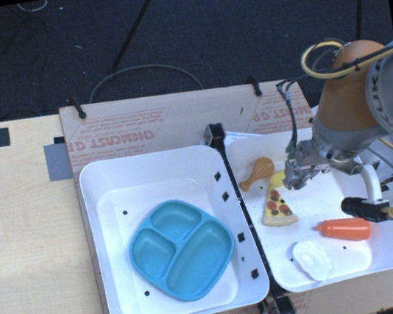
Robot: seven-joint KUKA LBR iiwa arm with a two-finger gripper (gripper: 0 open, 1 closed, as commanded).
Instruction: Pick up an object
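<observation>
End effector point(294, 175) finger spacing cannot be made out. A yellow piece point(278, 178) at its 9 o'clock is partly covered. Arm point(366, 98) cut off at 3 o'clock.

1 fixed camera is looking down at a slant from above the counter point(24, 241), taking in both white bins point(104, 183) side by side, with dark floor point(181, 21) showing beyond the far edge.

We see a light wooden bench point(25, 248). On it lies a cardboard sheet point(139, 128), and on this sheet stand the left bin point(100, 183) and the right bin point(391, 250), side by side.
</observation>
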